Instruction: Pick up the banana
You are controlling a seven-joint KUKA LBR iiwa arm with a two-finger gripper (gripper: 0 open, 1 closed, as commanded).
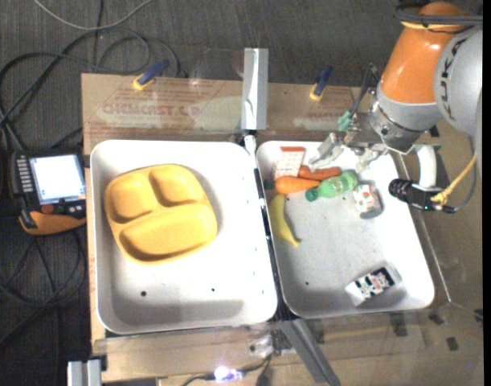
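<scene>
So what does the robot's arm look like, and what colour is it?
The arm is big and rounded, mostly grey, with a shiny orange band above the wrist. Part of the dark KUKA lettering shows on its grey shell. At the end sits the gripper, a small metal piece with thin silvery fingers. A yellow cable loops down beside the arm to a black plug.

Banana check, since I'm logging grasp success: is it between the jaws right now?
No, the banana lies on the floor of the right bin by its left wall, apart from the gripper near the far edge.
</scene>
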